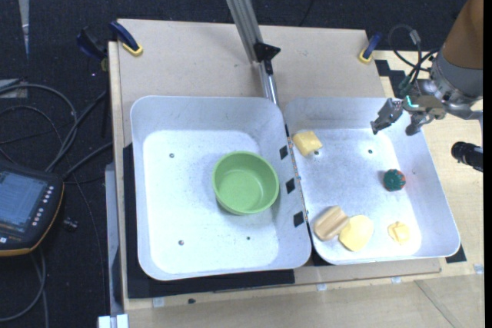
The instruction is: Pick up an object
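Tan bench on dark cabled floor carries two white bins: left bin holds a round green bowl; right bin holds yellow pieces, a tan bread-like piece and a small green ball, gripper above its far edge, fingers spread, empty.

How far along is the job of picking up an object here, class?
Nothing is picked yet. The claw hangs open over the right bin's far edge, holding nothing. The green ball and yellow pieces lie in that bin. Left: descend, grip, lift.
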{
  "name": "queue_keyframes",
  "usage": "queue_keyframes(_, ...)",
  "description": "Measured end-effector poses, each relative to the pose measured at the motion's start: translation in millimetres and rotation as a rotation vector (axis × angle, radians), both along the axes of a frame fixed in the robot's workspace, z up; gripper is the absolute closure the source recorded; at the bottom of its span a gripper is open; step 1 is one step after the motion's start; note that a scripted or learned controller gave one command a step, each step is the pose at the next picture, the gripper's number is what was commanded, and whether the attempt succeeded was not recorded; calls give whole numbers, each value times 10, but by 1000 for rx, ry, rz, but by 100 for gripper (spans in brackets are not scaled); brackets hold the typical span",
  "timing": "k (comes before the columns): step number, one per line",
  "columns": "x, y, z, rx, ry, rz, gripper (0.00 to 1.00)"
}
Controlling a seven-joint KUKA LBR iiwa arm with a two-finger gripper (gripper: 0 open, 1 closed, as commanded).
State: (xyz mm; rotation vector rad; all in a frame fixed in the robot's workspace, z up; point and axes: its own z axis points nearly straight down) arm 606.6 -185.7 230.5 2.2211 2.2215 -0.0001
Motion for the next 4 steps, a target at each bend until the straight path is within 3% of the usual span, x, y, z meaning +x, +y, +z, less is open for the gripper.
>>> queue_keyframes(1,0,0,0,0,0,0,0)
queue_keyframes(3,-24,141,-1113,1,4,1,0)
queue_keyframes(4,-30,146,-1364,1,2,0,0)
